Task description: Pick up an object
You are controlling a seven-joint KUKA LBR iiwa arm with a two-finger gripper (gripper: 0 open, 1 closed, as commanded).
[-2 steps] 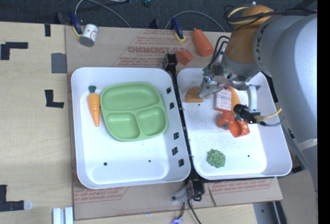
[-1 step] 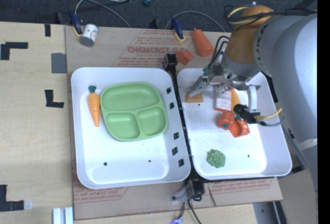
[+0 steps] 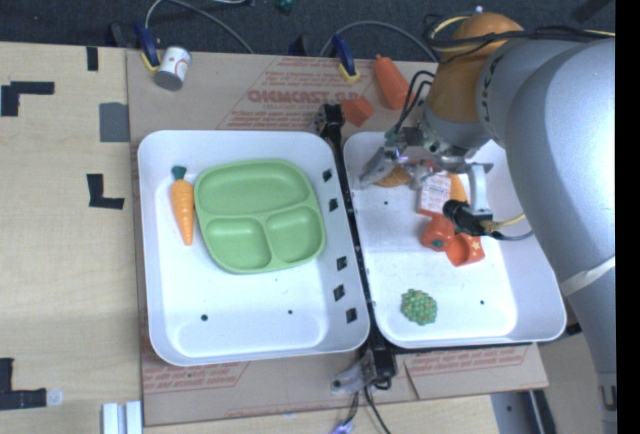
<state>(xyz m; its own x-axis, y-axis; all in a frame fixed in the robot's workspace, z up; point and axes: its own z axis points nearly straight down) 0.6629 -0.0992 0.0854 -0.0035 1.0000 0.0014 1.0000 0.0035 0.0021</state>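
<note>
The bulky, smooth grey metal robot arm [image 3: 560,132] carries a rounded orange band [image 3: 470,62] above its wrist (thin yellow and black cables loop around it), ending in a small silver-and-black two-finger gripper [image 3: 385,167].

The grey arm [image 3: 560,132] reaches in from the right, orange band [image 3: 462,87] above the wrist, its gripper [image 3: 400,162] angled down and leftward.
</note>
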